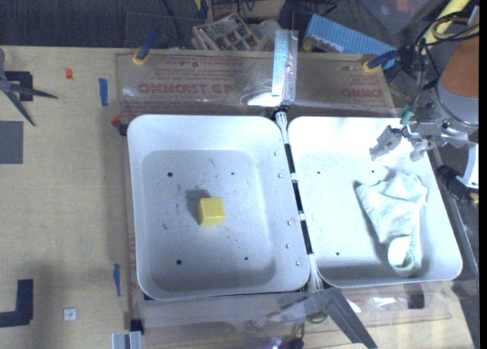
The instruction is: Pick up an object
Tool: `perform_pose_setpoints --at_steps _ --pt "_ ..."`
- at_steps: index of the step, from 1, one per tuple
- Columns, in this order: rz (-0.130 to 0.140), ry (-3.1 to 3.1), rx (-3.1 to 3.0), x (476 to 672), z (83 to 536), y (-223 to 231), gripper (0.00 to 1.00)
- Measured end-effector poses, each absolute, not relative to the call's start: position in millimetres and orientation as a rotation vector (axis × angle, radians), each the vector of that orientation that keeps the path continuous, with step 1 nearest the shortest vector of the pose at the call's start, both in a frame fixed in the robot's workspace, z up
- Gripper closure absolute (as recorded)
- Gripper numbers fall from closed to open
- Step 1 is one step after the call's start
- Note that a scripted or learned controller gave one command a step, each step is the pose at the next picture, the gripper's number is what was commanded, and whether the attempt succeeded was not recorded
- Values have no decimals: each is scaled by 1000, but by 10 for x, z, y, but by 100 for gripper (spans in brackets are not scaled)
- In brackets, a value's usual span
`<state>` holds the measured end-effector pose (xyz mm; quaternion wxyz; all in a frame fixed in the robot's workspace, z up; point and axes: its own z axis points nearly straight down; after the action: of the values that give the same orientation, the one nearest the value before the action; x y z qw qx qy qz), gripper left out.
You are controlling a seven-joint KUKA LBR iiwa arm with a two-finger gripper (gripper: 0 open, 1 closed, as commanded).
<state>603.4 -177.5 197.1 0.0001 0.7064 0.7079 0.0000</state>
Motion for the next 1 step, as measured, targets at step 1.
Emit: perform_pose_setpoints --at_steps 1 --pt "8 1774 2601 6314 1019 -2105 0"
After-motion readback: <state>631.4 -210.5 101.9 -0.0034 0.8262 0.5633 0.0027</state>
